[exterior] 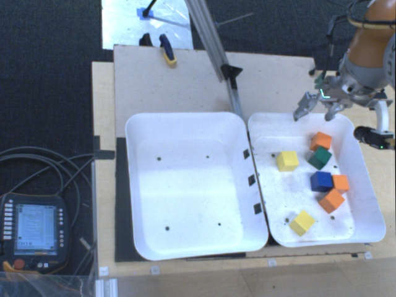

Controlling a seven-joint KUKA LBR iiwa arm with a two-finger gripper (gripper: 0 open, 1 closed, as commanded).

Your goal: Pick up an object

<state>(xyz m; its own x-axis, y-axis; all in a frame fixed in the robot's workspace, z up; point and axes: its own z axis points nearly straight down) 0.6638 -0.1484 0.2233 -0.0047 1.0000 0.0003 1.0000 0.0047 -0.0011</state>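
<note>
I'm seeing the gripper (318,108) hovering with fingers apart and empty over the right bin's (365,224) far edge; blocks like the orange cube (321,141) sitting unpicked. Grasp not started.

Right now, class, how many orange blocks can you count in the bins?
3, all in the right bin: one orange block near the back beside the green block, one touching the blue block, and one just in front of that. None seems hidden.
</note>
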